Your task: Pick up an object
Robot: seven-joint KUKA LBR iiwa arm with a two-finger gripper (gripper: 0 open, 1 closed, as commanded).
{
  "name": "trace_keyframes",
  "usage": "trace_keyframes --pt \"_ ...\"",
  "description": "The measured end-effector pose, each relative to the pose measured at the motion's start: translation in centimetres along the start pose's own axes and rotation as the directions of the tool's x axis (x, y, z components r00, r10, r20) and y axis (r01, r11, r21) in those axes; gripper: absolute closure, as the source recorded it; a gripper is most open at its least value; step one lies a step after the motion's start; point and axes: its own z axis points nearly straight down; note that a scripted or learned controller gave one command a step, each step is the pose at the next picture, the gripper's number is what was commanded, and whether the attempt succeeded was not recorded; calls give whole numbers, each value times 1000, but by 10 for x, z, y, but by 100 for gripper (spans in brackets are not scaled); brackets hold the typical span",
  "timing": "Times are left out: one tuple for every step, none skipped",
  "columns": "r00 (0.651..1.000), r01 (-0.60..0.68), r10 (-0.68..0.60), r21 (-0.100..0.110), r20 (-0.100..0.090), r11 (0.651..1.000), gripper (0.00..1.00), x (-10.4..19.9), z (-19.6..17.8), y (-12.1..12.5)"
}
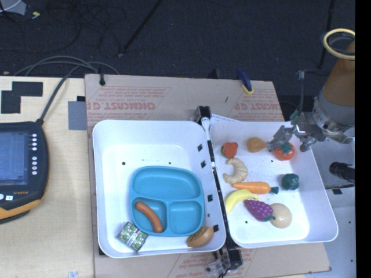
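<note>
over the right bin [324, 225], tool [285, 139] straddles a tomato [284, 151]

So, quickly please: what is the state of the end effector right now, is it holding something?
End effector: over the small red-orange toy tomato in the right white bin; open, shut or holding cannot be told.

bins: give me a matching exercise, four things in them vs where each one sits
Things:
1. sausage
2. tomato
3. grapes
4. carton

Places:
A. right bin, under the gripper
B. left bin's near left corner
C. on the blue tray
D. right bin, beside the banana

Pairs: 1-C, 2-A, 3-D, 4-B
</note>
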Motion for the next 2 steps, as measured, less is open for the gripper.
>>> trace_keyframes --pt "1000 8 -8 -20 2 1000 0 86 -225 4" --pt "1000 5 -5 1 2 1000 100 83 -224 3"
